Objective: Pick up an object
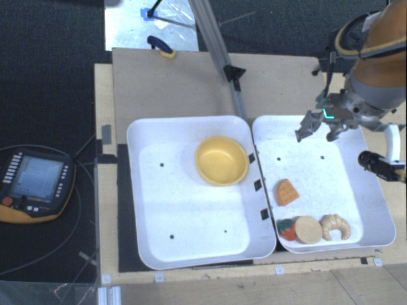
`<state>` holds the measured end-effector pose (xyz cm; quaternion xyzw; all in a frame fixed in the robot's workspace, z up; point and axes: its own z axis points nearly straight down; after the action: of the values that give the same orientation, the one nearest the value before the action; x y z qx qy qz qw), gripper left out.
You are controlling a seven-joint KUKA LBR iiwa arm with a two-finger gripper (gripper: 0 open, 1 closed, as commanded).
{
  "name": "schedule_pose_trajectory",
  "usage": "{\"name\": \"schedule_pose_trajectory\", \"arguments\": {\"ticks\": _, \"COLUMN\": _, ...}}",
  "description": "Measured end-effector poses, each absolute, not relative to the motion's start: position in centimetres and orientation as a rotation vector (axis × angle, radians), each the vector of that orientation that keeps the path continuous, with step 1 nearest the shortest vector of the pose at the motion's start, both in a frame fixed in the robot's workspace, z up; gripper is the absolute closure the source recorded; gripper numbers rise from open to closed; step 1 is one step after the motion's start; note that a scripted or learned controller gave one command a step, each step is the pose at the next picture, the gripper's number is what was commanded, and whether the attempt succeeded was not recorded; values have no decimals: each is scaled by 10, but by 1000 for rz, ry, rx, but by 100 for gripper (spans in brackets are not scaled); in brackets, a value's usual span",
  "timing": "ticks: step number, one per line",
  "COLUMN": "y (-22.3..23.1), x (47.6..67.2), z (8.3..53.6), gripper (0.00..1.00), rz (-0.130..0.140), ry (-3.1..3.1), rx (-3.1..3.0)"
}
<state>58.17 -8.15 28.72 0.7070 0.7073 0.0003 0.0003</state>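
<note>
**Ops:** Where's the tool sitting?

**Me:** I'm seeing the tool [321,129] hanging over the far end of the right bin [372,189], fingers spread, nothing between them. I'm guessing it's parked high so the arm isn't blocking the camera's look at the targets.

**Ops:** Candidates?

**Me:** All bunching at the near end of that bin: orange wedge [287,192] alone mid-bin, then red-green piece [287,229], tan disc [308,230] and croissant [336,226] lying in a row along the near wall. Yellow bowl [221,161] is sitting in the left bin [159,234].

**Ops:** Pick?

**Me:** I'm favouring the wedge. It's lying apart from the others, so the fingers are getting room either side.
</note>
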Motion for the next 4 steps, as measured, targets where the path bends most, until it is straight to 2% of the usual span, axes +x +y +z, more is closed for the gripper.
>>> {"name": "schedule_pose_trajectory", "arguments": {"ticks": 1, "y": -81, "x": 582, "z": 287, "gripper": 0, "rz": 1, "ry": 2222, "rx": 2220}}
{"name": "schedule_pose_trajectory", "arguments": {"ticks": 3, "y": -71, "x": 574, "z": 197, "gripper": 0, "rz": -3, "ry": 2223, "rx": 2222}}
{"name": "schedule_pose_trajectory", "arguments": {"ticks": 4, "y": -81, "x": 570, "z": 144, "gripper": 0, "rz": -4, "ry": 2223, "rx": 2224}}
